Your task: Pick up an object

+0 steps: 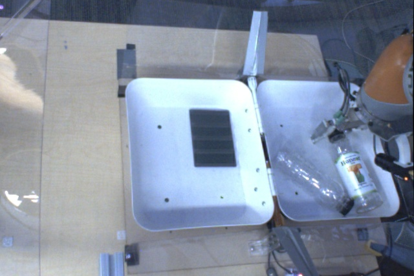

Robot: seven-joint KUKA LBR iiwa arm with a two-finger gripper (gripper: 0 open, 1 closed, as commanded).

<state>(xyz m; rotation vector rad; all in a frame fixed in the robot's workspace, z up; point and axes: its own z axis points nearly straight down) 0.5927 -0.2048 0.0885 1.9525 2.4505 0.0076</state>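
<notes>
So the arm's two-finger gripper point(328, 129) is hanging low over the right white plastic bin point(291, 100), fingers spread apart with nothing between them. Just below and to the right of the fingertips lies a clear plastic bottle with a white-and-orange label and dark cap point(356, 179), flat on its side since it's round and rolls. A crumpled clear plastic bottle point(309, 174) sits below the fingers too. A flat black ribbed rectangular pad point(212, 138) rests in the left white bin point(149, 158), well off to the fingers' left. My guess is it's lining up on the labelled one.
</notes>
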